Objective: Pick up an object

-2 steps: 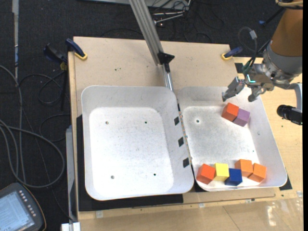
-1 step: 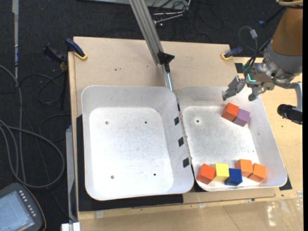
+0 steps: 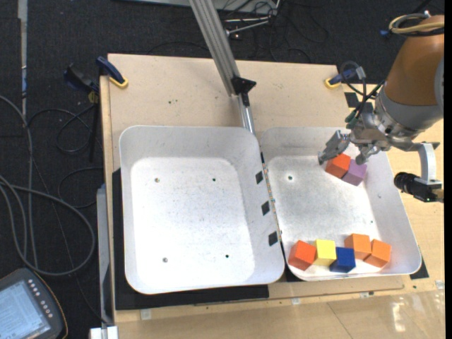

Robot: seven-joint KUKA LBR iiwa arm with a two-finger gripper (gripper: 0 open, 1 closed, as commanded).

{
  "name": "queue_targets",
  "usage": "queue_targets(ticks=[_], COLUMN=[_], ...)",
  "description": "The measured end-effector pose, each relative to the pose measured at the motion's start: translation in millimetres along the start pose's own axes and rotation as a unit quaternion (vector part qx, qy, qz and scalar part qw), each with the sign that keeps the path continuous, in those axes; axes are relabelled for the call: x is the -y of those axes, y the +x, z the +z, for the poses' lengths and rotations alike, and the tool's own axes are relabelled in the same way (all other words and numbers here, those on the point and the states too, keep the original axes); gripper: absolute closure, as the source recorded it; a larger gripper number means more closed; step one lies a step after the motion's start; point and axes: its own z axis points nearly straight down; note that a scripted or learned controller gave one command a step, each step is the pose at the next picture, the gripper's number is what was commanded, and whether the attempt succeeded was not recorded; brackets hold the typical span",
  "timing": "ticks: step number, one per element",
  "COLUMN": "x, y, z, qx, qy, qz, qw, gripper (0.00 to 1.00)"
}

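My gripper (image 3: 346, 155) hangs over the back right part of the right bin (image 3: 395, 210). Its fingers (image 3: 330, 151) are spread apart, so it is open. Directly under it an orange block (image 3: 339, 167) and a purple block (image 3: 356, 174) sit touching each other on the bin floor. The fingertips stand just above these two blocks, one on each side. Nothing is visibly clamped between them. Several more blocks line the bin's front edge: an orange one (image 3: 303, 253), a yellow one (image 3: 325, 251), a blue one (image 3: 345, 260) and two more orange ones (image 3: 360, 245) (image 3: 380, 252).
The left bin (image 3: 134, 147) lies beside the right one, and their rims meet in the middle. A slanted metal pole (image 3: 215, 37) runs from the top of the view down to the bins' back junction. Clamps (image 3: 111, 71) sit at the bench's back corners.
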Motion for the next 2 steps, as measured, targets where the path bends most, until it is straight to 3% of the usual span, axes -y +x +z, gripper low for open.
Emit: queue_targets(ticks=[2], x=[0], y=[4], z=[120], qx=[0.0], qy=[0.0], qz=[0.0], qw=[1.0], gripper=[0.0])
